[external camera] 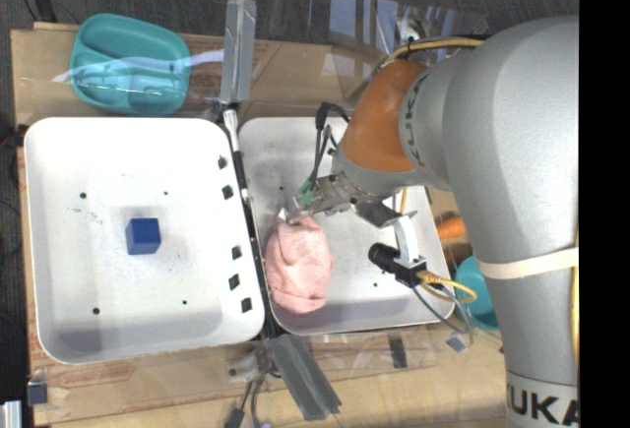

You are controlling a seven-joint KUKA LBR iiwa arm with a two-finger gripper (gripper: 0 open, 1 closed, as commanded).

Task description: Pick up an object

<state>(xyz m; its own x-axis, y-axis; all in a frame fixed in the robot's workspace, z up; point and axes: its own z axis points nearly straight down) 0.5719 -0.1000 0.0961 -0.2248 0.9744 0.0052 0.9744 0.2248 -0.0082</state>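
A pink soft lump (299, 265) lies in the right bin (258, 160), against its left wall. My gripper (301, 210) comes down from the grey arm with the orange band and sits right at the lump's upper end, touching or nearly touching it. A small blue cube (144, 235) rests in the left bin (59, 160), left of its middle. An orange object (451, 227) and a teal one (476, 290) peek out beside the arm at the right bin's right edge.
A teal plastic container (130, 62) stands on the bench behind the left bin. A grey bar (236, 52) rises between the bins at the back. Black clips (236, 254) line the divider. A yellow-tipped cable (418, 276) hangs over the right bin's lower right.
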